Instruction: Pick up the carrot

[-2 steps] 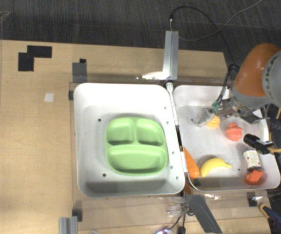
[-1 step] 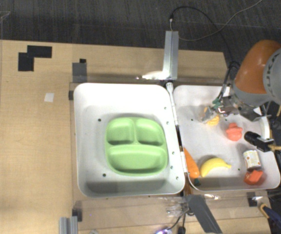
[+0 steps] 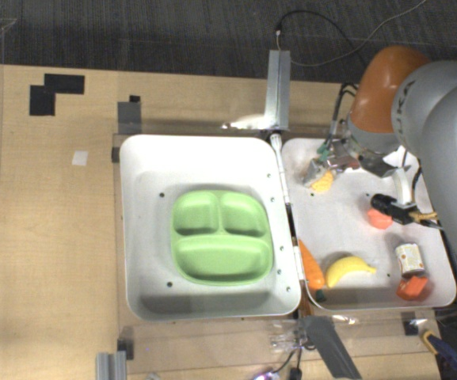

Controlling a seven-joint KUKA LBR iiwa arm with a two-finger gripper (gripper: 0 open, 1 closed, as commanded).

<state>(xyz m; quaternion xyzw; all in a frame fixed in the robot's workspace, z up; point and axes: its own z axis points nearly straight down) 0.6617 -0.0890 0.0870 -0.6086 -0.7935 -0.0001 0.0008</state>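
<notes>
The carrot [image 3: 311,266] lies in the right bin [image 3: 347,229], tucked against that bin's left wall, next to the divide between the two bins. It runs lengthwise along the wall, toward the lower corner of the view. Just beside it, to its right, is a yellow banana [image 3: 350,270], curved and lying flat on the bin floor.

The claw [image 3: 327,161] hangs over the upper left part of the same bin, well apart from the carrot. It is directly above or touching a small yellow piece [image 3: 321,183]; I cannot tell which. I also cannot tell whether the claw is spread or pressed together, as its tip is too small and cluttered to read. Nothing can be seen pinched in it. The grey arm [image 3: 443,125] with its orange band comes in from the right, covering the bin's upper right corner.

Further right in that bin sits a round red-orange item [image 3: 380,220]. Below it is a small pale can [image 3: 409,258] with a dark label. Another orange-red item [image 3: 413,288] sits in the lower right corner.

The left bin [image 3: 145,169] holds a green divided plate [image 3: 222,236] with three compartments, lying flat near the middle. Both bins rest on the pale wooden surface [image 3: 54,236].
</notes>
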